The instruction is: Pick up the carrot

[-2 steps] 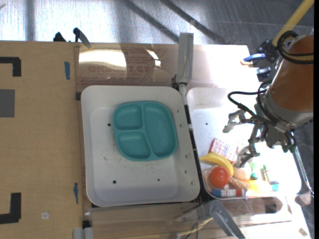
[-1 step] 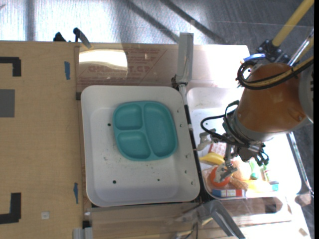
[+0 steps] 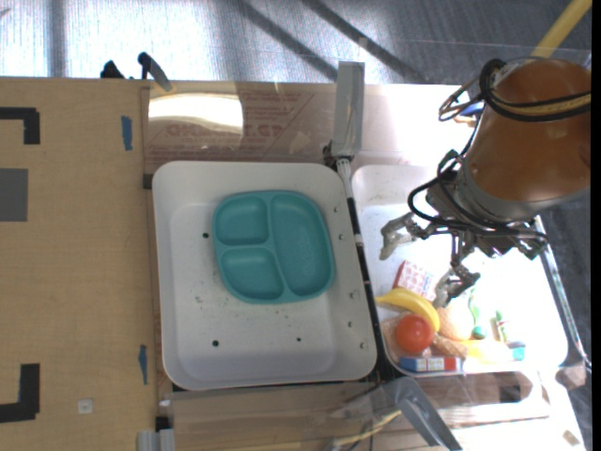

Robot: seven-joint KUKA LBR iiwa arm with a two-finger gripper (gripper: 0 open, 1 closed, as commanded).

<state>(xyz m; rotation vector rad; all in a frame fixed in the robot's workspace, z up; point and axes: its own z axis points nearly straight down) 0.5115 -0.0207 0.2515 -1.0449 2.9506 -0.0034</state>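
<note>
The carrot lies just right of the red tomato, long way pointing sideways, a bit below the pincer, which hangs spread wide, pinching nothing.

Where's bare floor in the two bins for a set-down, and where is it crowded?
Left bin: bare floor rings the teal plate, widest in front of it and along its left wall. Right bin: open at the back left corner; its front is crowded with banana, tomato and packets under the end effector.
</note>
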